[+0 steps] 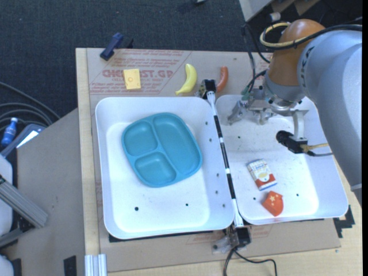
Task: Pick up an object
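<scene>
Seen from the fixed camera above the bench [92, 171], at a slant: grey KUKA arm [339, 91] in from the right, orange band above the wrist, with the gripper [251, 112] at the far left corner of the right bin [307, 174], just beside the edge shared with the left bin [115, 191]. Jaw opening, and any hold on a thing, impossible to make out at this angle.

Candidates for picking, all apart from the gripper: in the right bin, a small white carton [261, 174] with yellow and orange print, lying near the middle, and nearer the camera, just beside it, an orange-red toy piece [273, 203] of uncertain kind. In the left bin, a blue divided plate [161, 148] with three compartments, flat and turned at an angle, well apart from the gripper.

Behind the bins, on a printed cardboard sheet [152, 62]: a yellow toy banana [187, 79], an orange-red sausage-shaped piece [222, 79] near it, and a small yellow square [131, 80] farther left. At the sheet's far left corner, a dark blue object [111, 46], too small to name.
</scene>
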